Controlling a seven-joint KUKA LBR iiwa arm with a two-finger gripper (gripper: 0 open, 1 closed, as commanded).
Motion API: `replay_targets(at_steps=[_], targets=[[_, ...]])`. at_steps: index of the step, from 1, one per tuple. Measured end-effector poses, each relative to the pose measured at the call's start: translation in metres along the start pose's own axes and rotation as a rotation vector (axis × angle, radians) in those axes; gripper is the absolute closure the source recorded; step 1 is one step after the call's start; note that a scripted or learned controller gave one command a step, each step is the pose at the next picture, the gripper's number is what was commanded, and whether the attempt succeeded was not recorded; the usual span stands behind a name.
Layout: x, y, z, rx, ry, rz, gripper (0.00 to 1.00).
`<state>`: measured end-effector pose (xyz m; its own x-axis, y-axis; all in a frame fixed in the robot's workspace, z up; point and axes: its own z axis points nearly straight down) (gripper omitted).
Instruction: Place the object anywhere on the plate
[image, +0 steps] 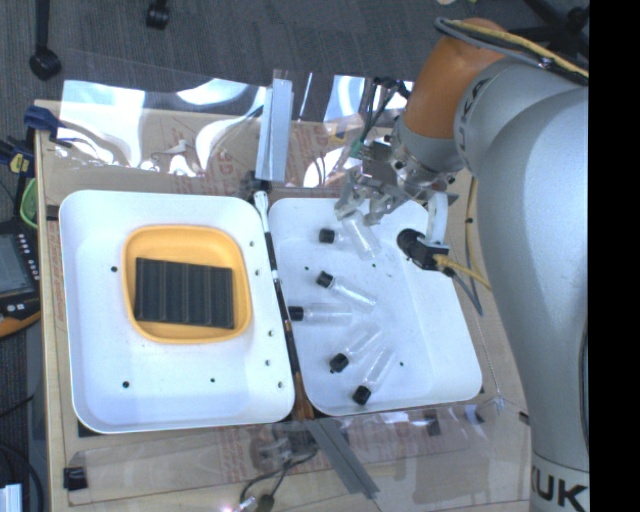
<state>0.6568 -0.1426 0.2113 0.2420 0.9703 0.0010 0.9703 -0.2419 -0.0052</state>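
Note:
Several clear vials with black caps lie in the right bin (440, 350). One vial (352, 238) lies near the bin's far edge, its cap pointing left. My gripper (365, 210) hangs just above that vial's far end, open, with nothing between its fingers. Other vials lie lower in the bin, among them one (345, 290) in the middle and one (372, 378) near the front. The yellow plate (186, 238) sits in the left bin (90, 380), with a dark ridged insert (185, 292) in its middle.
A black round part (412, 243) with a cable hangs off the wrist over the right bin's far right. The grey arm (530, 200) covers the bench's right side. A metal bar (273, 130) stands behind the gap between the bins.

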Motion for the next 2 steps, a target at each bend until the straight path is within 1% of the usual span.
replay_targets(at_steps=[1,2], targets=[[0.044,-0.065,0.021,0.000,-0.001,-0.112,1.00],[0.099,-0.103,0.021,0.001,-0.002,-0.175,1.00]])
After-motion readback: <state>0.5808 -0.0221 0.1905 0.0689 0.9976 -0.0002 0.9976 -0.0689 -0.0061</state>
